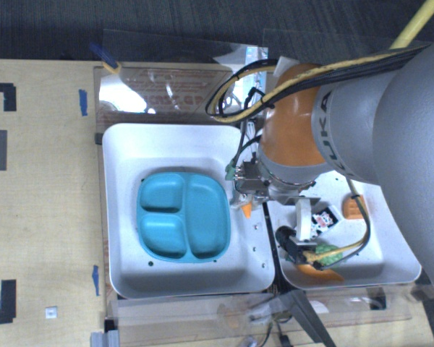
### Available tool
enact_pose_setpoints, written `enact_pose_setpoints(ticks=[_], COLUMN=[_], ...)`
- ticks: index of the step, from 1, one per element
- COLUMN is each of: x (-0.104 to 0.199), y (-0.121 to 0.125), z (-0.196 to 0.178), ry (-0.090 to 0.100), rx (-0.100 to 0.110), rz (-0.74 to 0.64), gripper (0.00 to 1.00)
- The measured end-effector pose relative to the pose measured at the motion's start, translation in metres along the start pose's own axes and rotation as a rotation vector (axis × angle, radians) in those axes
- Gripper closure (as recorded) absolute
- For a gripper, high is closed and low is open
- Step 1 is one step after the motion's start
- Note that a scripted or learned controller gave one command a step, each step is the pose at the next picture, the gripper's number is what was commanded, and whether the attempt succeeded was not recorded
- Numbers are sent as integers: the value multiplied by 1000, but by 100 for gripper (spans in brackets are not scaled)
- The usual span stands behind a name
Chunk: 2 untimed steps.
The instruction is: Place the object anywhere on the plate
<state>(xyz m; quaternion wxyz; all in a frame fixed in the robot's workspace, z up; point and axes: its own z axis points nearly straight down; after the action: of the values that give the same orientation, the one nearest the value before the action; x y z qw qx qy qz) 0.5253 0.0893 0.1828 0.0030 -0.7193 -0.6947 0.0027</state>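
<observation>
Gripper point(247, 197) and wrist sat above the strip where the two white bins met, at the right edge of the left bin point(130, 147), roughly halfway along that edge. Seen from overhead, the orange-banded wrist covered most of the tool, so whether it was spread or pressed together could not be told. A small orange piece point(246, 210) showed just under the tool, against the left bin's right rim; whether it was pinched or merely lay there could not be told either.

The blue plate point(184, 215) lay flat in the middle of the left bin, just to the left of the gripper and near the small orange piece, but apart from it. It had three compartments, two smaller ones along its left side and one long one along its right side.

The grey arm point(390, 114) crossed the right bin point(394, 262) from the view's right and hid much of that bin's upper half. In the right bin an orange block point(354, 207) lay near the middle. A white item with black and red markings point(324, 220) lay just to its left. Another orange thing point(324, 272) lay by the bin's lower edge, partly hidden.

Both bins stood at the right end of the pale wooden bench point(43, 194), which bore black marks toward its left edge.
</observation>
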Motion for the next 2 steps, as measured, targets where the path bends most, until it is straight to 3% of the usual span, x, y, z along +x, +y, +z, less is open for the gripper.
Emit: enact_pose_setpoints(ticks=[1, 2], x=[81, 80], y=[9, 10], z=[42, 41], ry=[-2, -2], rx=[-1, -3], rz=[-190, -188], gripper=[100, 0])
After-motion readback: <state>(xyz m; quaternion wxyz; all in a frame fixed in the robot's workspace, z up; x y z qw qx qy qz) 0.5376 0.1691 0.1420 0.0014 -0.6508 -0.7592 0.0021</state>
